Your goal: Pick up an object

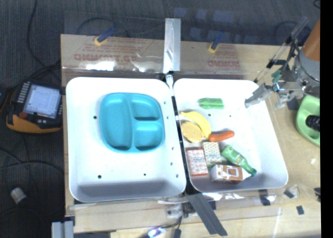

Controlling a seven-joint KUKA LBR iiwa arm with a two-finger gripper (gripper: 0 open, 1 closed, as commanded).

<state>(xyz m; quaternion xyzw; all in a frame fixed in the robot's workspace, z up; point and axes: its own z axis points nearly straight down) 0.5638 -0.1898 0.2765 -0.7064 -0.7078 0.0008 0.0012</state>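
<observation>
The gripper (258, 97) is seen above the upper right corner of the right bin (270, 143), with nothing between its fingers; whether they are spread cannot be told. Well apart from it lie a green block (210, 103), a yellow piece (194, 125), a carrot (221, 136) and small boxes (213, 165). A blue tray (132, 121) sits in the left bin (83, 143).

Red lettering ran along the far edge of the bench (250, 54), printed on two clear plastic sheets (112, 57) (it appeared upside down and too blurred to make out). The small cartons (227, 173) in the right bin (276, 148) carried print, equally unreadable.
</observation>
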